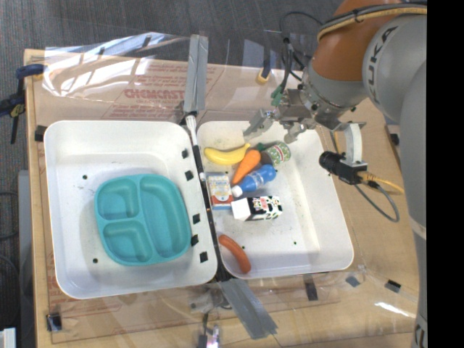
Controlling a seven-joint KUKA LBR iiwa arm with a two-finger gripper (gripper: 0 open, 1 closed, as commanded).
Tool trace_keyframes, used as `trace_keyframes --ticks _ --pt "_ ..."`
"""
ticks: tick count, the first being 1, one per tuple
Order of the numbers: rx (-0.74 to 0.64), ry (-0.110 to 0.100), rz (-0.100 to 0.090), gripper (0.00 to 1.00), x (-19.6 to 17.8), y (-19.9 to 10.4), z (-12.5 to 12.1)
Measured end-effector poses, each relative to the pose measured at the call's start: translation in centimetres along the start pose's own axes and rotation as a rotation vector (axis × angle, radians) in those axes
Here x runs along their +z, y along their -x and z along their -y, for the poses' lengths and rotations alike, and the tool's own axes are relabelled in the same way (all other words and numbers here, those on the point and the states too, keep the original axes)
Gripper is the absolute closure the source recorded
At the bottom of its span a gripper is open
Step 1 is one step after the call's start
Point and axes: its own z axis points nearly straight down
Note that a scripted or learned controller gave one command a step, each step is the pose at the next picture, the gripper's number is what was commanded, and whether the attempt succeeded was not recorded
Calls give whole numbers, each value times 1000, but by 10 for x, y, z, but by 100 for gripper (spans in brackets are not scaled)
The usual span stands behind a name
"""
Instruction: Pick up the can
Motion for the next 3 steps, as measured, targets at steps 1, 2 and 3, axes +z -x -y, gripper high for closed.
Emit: trace_keyframes --ticks 1,2,3 --pt "86 -1 0 0 75 79 -7" --pt "77 -1 0 0 110 75 -15" --pt "-126 5 1 0 169 36 -19"
